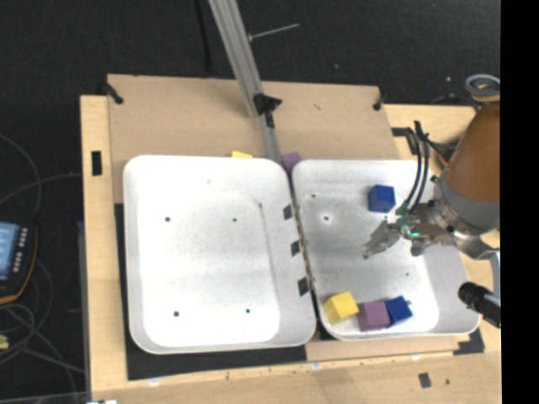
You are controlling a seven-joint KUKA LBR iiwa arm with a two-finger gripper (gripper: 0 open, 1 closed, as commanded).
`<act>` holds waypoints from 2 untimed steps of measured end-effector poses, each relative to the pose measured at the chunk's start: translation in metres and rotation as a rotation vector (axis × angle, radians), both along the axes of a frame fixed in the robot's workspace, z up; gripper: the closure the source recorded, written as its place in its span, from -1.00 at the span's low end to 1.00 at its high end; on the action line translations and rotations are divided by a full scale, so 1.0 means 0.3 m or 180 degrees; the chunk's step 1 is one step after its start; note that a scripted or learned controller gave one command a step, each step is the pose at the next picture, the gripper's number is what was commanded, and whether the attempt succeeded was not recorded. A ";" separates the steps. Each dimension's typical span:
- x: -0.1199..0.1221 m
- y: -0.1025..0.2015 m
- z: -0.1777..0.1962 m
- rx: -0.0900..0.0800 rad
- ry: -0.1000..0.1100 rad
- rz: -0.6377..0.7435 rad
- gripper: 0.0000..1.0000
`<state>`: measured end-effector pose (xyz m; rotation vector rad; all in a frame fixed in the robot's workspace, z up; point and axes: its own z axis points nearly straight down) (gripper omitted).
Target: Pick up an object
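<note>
From above, there are two white bins side by side on a tan bench [177, 116]. The left bin [206, 251] has a few small dark dots on its floor. The right bin [337, 200] has four blocks in it.

One blue block [381, 198] sits alone near the top of the right bin. Three more blocks sit in a row at the bottom of that bin. The first is a yellow block [341, 306]. Next to it, touching, is a purple block [374, 315]. Next to that, touching, is a second blue block [398, 310]. So the right bin has two blue blocks, one yellow block and one purple block.

Two more small things peek out behind the bins, at their top edges. One is a small yellow piece [242, 154] behind the left bin. The other is a small purple piece [291, 160] by the top left corner of the right bin.

The arm [472, 171] comes in from the right side. It is grey with an orange part. The gripper [379, 242] hangs over the middle of the right bin. It is below the lone blue block and above the row of three, apart from all of them. Its two thin fingers [373, 244] point down and to the left with a little gap between them. Nothing is between them.

A long grey metal bar [240, 53] slants down from the top to the spot between the bins. A small screen [13, 255] glows at the left edge.
</note>
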<state>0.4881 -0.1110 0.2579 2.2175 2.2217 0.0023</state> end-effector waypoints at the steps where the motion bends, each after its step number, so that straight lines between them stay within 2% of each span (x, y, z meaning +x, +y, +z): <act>1: 0.240 -0.073 -0.398 -0.0001 0.0022 -0.0001 -1.00; 2: 0.480 0.119 -0.129 0.0002 -0.0033 0.0025 -1.00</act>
